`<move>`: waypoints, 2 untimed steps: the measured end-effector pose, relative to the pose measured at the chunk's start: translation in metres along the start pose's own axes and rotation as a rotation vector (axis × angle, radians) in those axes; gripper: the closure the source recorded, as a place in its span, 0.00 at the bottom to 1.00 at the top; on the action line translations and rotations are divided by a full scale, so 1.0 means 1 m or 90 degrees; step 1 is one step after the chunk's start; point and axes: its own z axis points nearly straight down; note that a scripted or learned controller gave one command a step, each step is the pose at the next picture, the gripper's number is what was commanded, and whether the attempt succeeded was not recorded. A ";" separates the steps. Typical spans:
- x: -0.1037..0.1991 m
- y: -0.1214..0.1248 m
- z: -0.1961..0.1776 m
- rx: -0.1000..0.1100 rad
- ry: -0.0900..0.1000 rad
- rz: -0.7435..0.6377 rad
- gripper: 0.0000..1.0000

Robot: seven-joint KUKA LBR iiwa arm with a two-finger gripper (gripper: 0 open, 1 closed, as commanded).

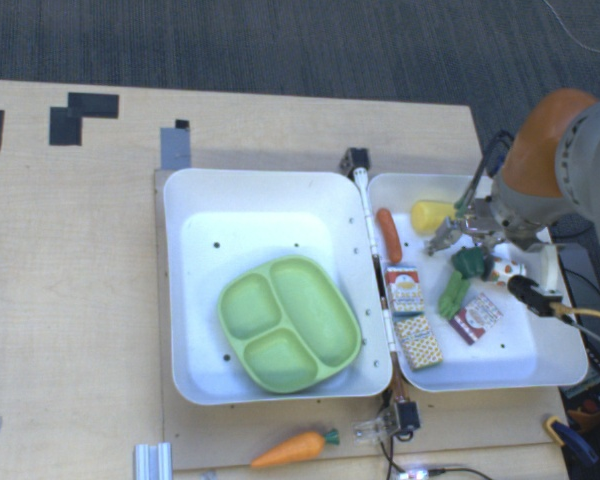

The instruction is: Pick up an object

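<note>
Claw (458, 236) over right bin (555, 368), near glossy yellow lemon (431, 213)

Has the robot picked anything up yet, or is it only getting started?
Nothing looks picked up yet. The gripper is down in the right bin, just above a green toy and beside a yellow one, but I can't tell whether it grips either. The sausage and small boxes lie in that bin too. Grasping and lifting remain.
</note>
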 end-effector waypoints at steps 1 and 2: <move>0.000 0.002 -0.012 -0.004 -0.001 -0.001 1.00; 0.000 0.002 -0.012 -0.004 -0.001 -0.001 0.00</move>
